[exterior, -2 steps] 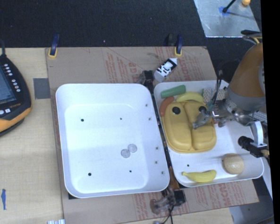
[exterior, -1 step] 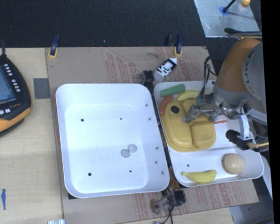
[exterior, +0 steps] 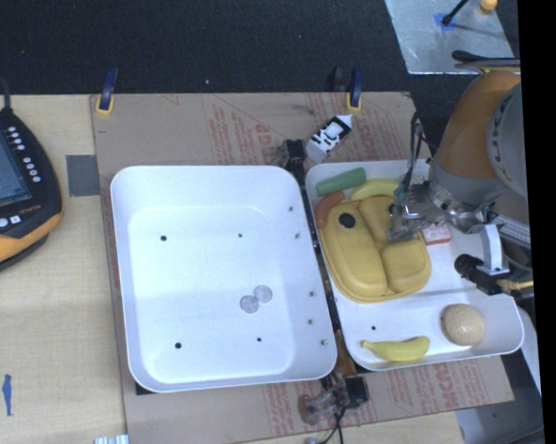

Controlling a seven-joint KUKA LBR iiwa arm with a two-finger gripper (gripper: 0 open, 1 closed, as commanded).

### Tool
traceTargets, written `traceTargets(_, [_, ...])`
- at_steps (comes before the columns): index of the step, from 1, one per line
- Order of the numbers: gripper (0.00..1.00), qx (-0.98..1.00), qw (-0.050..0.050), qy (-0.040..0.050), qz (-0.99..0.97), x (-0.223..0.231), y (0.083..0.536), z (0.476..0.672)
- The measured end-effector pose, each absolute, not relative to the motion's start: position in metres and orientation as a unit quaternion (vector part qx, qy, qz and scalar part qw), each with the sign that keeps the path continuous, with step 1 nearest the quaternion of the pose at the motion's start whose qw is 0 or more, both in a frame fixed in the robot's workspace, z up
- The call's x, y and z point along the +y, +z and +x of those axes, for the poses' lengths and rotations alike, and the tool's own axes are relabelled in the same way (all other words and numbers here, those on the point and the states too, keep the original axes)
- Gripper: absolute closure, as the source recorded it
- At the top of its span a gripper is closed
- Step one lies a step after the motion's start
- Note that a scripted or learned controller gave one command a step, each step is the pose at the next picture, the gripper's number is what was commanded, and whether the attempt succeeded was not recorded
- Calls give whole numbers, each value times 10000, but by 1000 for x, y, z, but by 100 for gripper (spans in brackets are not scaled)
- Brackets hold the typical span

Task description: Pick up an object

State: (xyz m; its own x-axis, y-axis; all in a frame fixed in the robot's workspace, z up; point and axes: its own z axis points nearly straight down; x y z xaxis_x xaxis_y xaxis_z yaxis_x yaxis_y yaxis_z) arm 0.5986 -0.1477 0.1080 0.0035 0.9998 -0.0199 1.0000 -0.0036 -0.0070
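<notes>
The fingers (exterior: pixel 407 220) sit over the yellow plush toy (exterior: pixel 374 253) in the right bin (exterior: pixel 497 344); their opening cannot be determined. A secure pick likely requires descending squarely onto the toy's upper right edge.

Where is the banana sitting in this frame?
The banana lies in the right bin, along its near edge, just left of the round tan ball and below the big yellow plush toy.

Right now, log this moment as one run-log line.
arm: over right bin | gripper: above large yellow object, grasp unconfirmed | also in right bin: banana, tan ball | left bin: two small discs
</notes>
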Motion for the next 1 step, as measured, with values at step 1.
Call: traceTargets(1, [100, 7076, -3, -7, 7066, -199, 163, 555])
